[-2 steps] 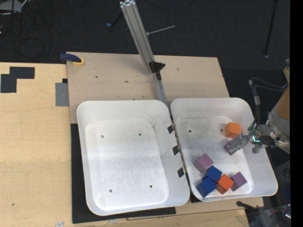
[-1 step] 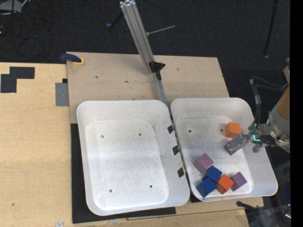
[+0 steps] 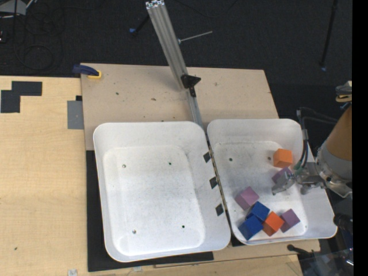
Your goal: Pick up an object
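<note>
The right bin [image 3: 259,132] holds several small blocks. An orange block [image 3: 282,157] lies near its far right side. A purple block [image 3: 248,198] sits mid-bin. In the near corner, two blue blocks [image 3: 255,218], a second orange block [image 3: 272,223] and a purple block [image 3: 290,218] are clustered together. My gripper [image 3: 289,183] reaches in over the bin's right rim, low over the floor just below the far orange block. A small purple block [image 3: 281,177] sits right at the gripper's tip; the slanted view does not show whether it is gripped.
The left bin [image 3: 109,137] lies beside the right one, with black clips [image 3: 213,181] along the shared rim. A slanted aluminium rail [image 3: 170,45] rises behind the bins. The arm's orange band [image 3: 344,134] is at the right edge.
</note>
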### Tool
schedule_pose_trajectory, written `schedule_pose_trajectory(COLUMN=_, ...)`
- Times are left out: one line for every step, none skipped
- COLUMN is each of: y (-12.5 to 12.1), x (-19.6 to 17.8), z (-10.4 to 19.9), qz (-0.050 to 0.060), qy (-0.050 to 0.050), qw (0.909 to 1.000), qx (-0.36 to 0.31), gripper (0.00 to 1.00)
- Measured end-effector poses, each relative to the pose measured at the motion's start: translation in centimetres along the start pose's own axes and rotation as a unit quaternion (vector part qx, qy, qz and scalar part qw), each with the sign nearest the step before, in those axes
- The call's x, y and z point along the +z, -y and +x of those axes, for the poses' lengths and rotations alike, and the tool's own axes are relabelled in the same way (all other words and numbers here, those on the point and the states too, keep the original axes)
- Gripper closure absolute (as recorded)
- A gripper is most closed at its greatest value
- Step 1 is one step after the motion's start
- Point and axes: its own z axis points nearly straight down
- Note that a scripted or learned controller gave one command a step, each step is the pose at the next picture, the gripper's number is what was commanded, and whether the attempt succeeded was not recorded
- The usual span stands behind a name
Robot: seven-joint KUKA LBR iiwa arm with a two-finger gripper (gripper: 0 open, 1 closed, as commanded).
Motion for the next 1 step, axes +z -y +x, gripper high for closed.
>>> schedule_pose_trajectory(y=0.0, x=4.41, z=-0.22, qz=0.0, qy=0.0, qw=1.0, qx=0.0, gripper=0.0)
